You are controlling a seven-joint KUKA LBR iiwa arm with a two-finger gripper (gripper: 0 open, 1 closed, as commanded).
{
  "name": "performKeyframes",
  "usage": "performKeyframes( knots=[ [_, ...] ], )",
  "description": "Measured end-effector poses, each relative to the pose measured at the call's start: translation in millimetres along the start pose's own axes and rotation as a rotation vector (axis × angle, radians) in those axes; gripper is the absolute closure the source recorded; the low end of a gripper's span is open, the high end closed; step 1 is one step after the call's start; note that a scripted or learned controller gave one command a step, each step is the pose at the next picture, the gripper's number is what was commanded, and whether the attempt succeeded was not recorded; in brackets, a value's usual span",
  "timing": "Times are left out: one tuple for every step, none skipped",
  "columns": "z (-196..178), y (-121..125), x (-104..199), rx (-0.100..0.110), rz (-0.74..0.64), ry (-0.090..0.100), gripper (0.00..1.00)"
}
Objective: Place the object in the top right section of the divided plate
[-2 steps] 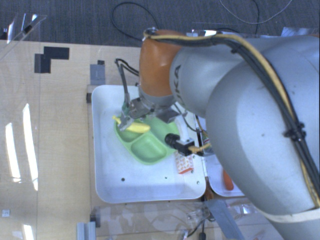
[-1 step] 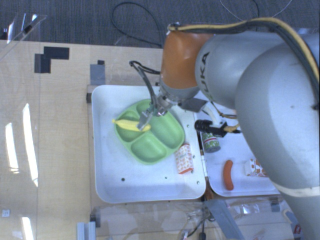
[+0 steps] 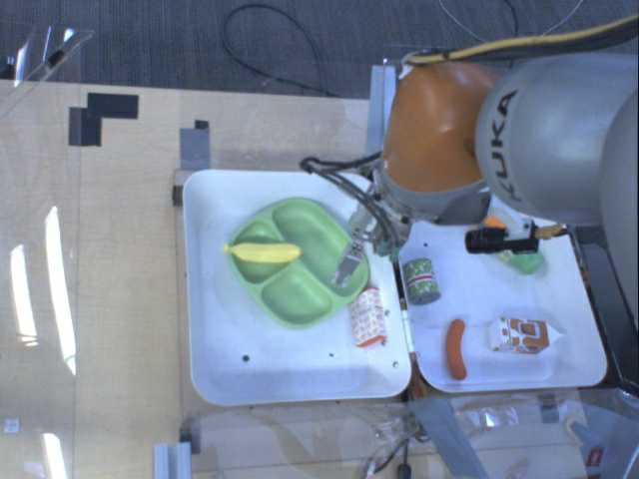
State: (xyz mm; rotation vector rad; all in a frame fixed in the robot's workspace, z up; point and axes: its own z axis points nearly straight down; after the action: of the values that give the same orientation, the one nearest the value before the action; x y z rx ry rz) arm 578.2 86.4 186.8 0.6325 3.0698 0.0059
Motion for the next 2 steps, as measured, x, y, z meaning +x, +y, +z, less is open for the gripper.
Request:
performKeyframes(
  knots=[
    [-73.6, -13.4, -66.0, -0.001, 0.226, -0.005, 0.0],
    [-236.5, -71.6, -116.8, -0.003, 0.437, -0.01, 0.0]
  ],
)
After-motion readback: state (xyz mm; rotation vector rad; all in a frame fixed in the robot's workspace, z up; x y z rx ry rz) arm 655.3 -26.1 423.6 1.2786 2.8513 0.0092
